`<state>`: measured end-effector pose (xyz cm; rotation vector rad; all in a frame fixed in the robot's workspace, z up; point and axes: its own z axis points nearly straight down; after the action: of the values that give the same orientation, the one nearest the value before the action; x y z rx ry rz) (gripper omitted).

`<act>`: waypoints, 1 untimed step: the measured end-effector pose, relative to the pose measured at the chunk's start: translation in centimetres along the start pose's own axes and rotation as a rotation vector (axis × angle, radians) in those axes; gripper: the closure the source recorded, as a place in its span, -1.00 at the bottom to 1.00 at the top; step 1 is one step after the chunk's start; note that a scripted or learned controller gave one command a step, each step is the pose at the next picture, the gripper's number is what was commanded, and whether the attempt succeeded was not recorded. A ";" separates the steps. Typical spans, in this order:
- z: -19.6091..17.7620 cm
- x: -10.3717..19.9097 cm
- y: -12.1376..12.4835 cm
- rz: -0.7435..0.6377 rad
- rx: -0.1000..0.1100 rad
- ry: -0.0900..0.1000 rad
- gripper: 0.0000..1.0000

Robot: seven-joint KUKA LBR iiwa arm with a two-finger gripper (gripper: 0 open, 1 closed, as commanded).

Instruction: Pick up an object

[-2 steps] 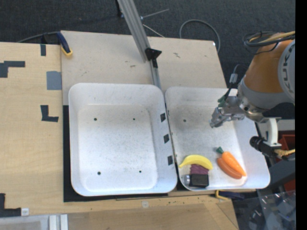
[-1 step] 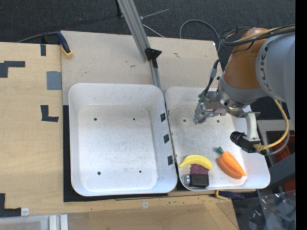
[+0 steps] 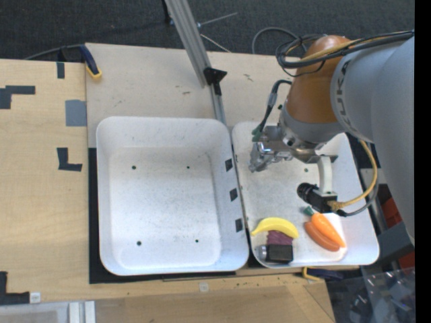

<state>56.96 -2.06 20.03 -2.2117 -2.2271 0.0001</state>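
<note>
My gripper (image 3: 258,159) hangs low over the far left corner of the right bin (image 3: 360,247), close to the wall it shares with the left bin. I see nothing in it. The objects lie along the right bin's near edge, well apart from the gripper: a yellow banana (image 3: 275,226), a dark purple piece (image 3: 276,237) just under it, a small black block (image 3: 280,252) at the rim, and an orange carrot (image 3: 324,232) with a green tip to their right.
The left bin (image 3: 161,194) sits beside the right one, sharing a raised wall. A slanted metal pole (image 3: 195,46) runs down to the bins' far edge. A black cable fitting (image 3: 308,192) on the arm hangs just above the carrot.
</note>
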 end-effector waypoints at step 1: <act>0.3 5.1 1.8 0.000 -0.001 0.000 1.00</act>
<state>58.69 3.02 19.69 -2.2117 -2.2279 -0.0003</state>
